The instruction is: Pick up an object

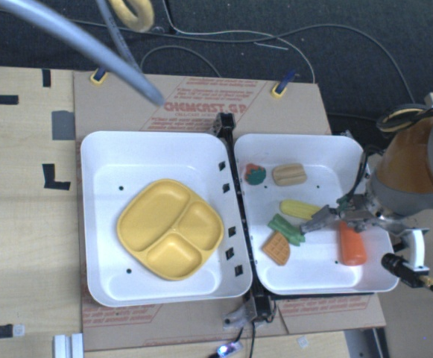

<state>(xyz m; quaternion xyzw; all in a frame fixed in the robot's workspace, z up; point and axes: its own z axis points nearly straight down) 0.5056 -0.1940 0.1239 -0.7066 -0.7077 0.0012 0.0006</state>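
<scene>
Low over the right bin [350, 149], the end effector [311, 223] points left at the yellow corn piece [299, 209]; whether it grips anything I cannot tell. From the left: yellow divided plate [171, 228] in the left bin [97, 200], then green piece [285, 230], waffle [276, 248], bread roll [289, 174], orange carrot [352, 245].

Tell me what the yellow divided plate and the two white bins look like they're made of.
Yellow divided plate with three compartments: likely moulded plastic, matte to satin, judging by its uniform colour and soft rounded ridges.
Left shallow white bin and right shallow white bin: probably thin formed plastic, smooth with a slight sheen and rounded corners.
</scene>
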